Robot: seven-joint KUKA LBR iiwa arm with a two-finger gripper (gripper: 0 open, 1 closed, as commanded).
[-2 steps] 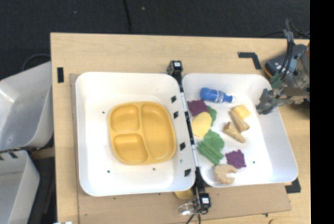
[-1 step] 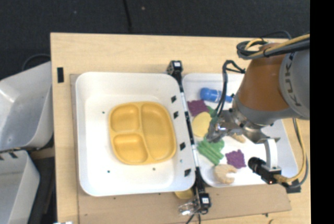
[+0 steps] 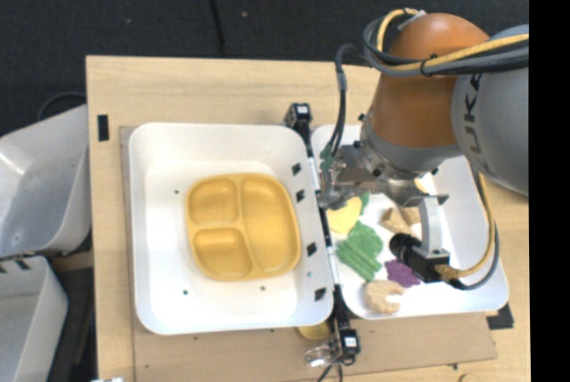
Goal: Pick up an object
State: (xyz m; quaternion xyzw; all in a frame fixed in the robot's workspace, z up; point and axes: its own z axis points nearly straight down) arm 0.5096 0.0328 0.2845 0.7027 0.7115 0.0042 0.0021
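Right bin (image 3: 485, 296), front: beige piece (image 3: 384, 296) nearest the rim, purple piece (image 3: 401, 272) just behind it.
Green ridged piece (image 3: 361, 248): near the divider — yellow piece (image 3: 344, 215) just beyond it.
Tan pieces (image 3: 400, 215): further back, partly under the arm.
Gripper (image 3: 343, 184): low over the yellow piece; fingers hidden, cannot tell their state.
Left bin (image 3: 160, 300): yellow three-compartment tray (image 3: 242, 224) lying flat.
Arm (image 3: 423, 91): orange band over the right bin's far half.

Legible text: one instance. Dark capital letters "UK" run vertically on the grey arm casing (image 3: 472, 117) at the right, just beside the orange band (image 3: 419, 86); the word is cut off by the frame edge. No other labels, numbers or signs are readable.
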